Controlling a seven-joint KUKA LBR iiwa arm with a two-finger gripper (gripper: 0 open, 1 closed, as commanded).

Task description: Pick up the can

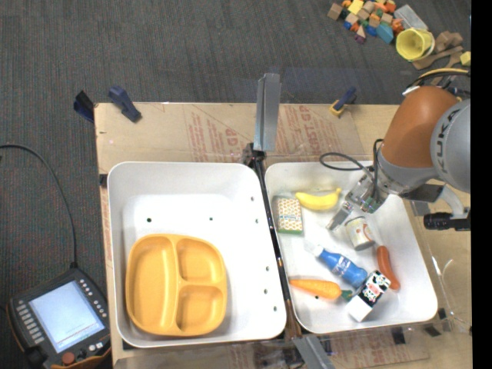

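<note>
The small white cylindrical can point(359, 231) with a brownish top lies tilted in the right white bin point(415, 241), toward its upper right part. Just above and to the left of it hangs the metal two-finger gripper point(346, 214), whose silver fingers point(338, 219) slant down and left, ending beside the can's upper left edge. Whether they touch the can cannot be told, and whether they are spread or closed cannot be told either; nothing is clearly seen between them. The gripper sits at the end of the grey arm with the orange band point(419, 141), which reaches in from the right over the bin's upper right corner.

Near the gripper, to its upper left, lies a yellow plastic banana point(318, 199). Left of that, by the bin's left wall, is a small pale green box with a patterned face point(288, 214). Below the can lies a blue bottle with a white cap point(339, 264), slanted, and to the right of it a red-orange sausage-shaped toy point(386, 266). A white carton with black cow patches point(370, 294) lies near the bin's lower edge, and an orange plastic carrot point(316, 287) lies to its left.

The left white bin point(192, 183) holds a yellow divided plastic plate point(177, 284) in its lower left part. On the floor at the lower left stands a grey control pendant with a screen point(58, 321), and at the upper right lies a scatter of coloured wooden blocks point(367, 12) beside a yellow cup point(415, 44).
</note>
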